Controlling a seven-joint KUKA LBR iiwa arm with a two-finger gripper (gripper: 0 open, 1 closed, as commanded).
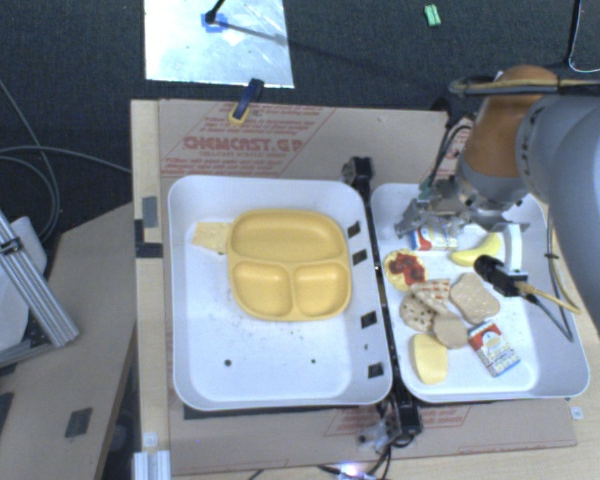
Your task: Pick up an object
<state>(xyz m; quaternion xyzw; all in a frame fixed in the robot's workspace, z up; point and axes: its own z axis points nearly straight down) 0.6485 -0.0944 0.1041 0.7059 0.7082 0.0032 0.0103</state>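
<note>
The cardboard-covered worktop [280, 138] carries two shallow white bins side by side. The grey arm [570, 158] reaches in from the right over the upper part of the right-hand white bin [555, 358]. Its gripper [435, 216] hangs low near that bin's upper left corner, just above a small blue, red and white packet [423, 238]. Whether the gripper is open or closed, or has hold of anything, cannot be told.

The left-hand white bin [185, 298] holds a yellow plastic tray with three compartments [285, 263]. A pale yellow flat piece [210, 235] pokes out at the tray's upper left.

The loose things lie in the right-hand bin, below the gripper. They are a tan bread slice [473, 296], a pale yellow oval piece [430, 358], a yellow banana-shaped piece [475, 254], a red and white carton [493, 349], a red-topped round piece [406, 266] and a dotted round cracker [416, 313].
</note>
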